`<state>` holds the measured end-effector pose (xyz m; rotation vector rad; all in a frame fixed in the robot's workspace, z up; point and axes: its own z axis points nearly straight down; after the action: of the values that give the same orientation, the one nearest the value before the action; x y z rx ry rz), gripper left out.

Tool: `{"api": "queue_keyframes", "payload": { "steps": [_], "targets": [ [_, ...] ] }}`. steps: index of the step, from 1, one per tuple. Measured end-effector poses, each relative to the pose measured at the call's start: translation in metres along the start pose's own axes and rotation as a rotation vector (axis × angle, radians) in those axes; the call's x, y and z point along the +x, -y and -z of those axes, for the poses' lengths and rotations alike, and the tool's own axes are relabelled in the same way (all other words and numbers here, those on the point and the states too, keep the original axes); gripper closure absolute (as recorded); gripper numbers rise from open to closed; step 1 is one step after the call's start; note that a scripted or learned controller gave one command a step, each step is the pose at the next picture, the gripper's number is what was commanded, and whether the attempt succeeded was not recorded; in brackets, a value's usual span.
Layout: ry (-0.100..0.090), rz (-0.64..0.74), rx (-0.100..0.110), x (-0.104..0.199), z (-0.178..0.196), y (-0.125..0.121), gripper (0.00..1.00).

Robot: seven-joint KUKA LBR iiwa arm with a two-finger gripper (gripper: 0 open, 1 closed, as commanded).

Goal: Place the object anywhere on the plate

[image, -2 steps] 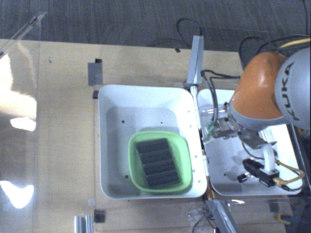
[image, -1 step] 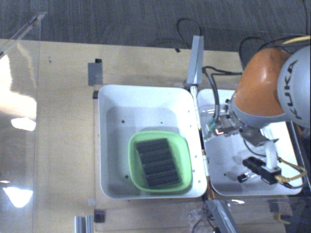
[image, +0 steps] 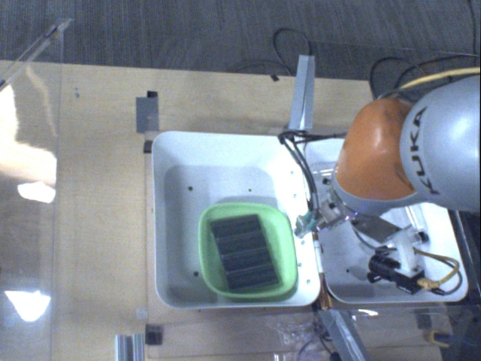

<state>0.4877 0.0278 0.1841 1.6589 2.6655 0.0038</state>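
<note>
Pale wood tabletop under a dark carpeted floor edge

The tabletop is light wood, with bright glare patches along its left side. Beyond its far edge lies dark grey carpet. A small grey bracket sits on the wood.

Cut off at the right edge: the grey arm, past its orange band. Hidden beneath that arm: much of the right bin, back wall and most of the floor included. Too small and too crowded by wrist and cables to read: the pincer, a blur at the divide between the bins, grip impossible to judge. Unclear too: the dark ridged object on the green plate, identity beyond grooves unreadable. Washed out by glare: the tabletop at left. Cropped by the bottom edge: metal fittings.
</note>
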Motion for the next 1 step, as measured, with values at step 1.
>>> {"api": "queue_keyframes", "payload": {
  "steps": [1],
  "targets": [
    [0.0,0.0,0.0,-0.0002,0.0001,0.0,0.0]
  ]
}}
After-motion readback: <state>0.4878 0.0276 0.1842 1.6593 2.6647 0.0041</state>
